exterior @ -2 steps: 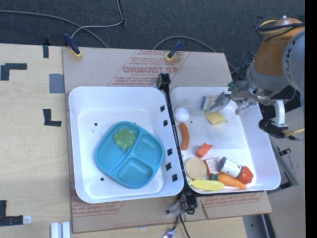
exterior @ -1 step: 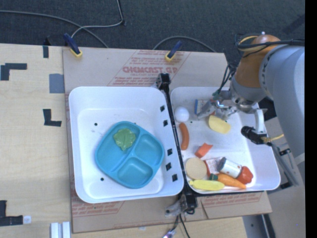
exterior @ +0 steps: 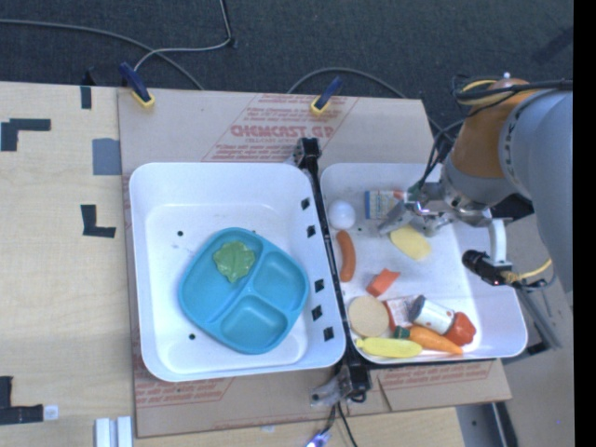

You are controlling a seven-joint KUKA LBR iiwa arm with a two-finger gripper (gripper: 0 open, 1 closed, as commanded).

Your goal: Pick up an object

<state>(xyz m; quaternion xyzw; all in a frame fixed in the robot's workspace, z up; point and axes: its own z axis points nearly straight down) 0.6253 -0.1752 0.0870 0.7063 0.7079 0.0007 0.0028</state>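
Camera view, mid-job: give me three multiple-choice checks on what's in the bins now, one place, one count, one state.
1. Where does the blue divided plate lie?
A. left bin
B. right bin
C. bare bench

2. How many compartments has the plate?
A. two
B. three
C. five

3. The green leafy item is
A. hanging from the end effector
B. lying in a plate compartment
C. beside the sausage

Key: 1 A, the plate sits in the left bin. 2 B, three wells show. 3 B, it rests in the plate's upper-left well, while the end effector is over the right bin.
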